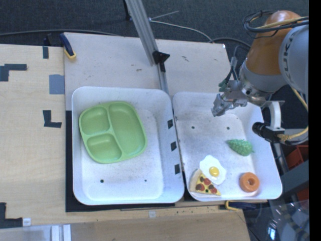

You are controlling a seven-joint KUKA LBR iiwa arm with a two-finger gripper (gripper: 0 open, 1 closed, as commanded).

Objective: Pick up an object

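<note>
My gripper (218, 109) hangs over the far part of the right bin (200, 129), with nothing visibly between its fingers. Toy food lies at the near end of that bin: a green leafy piece (239, 146), a fried egg (212, 169), a pizza slice (204, 184) and an orange doughnut (249, 182). The gripper is well apart from all of them, up and to the left of the green piece.
The left bin (90, 187) holds a green divided plate (112, 131). A metal pole (142, 21) slants down from the top to the gap between the bins. The arm's orange band (268, 44) and cables fill the upper right.
</note>
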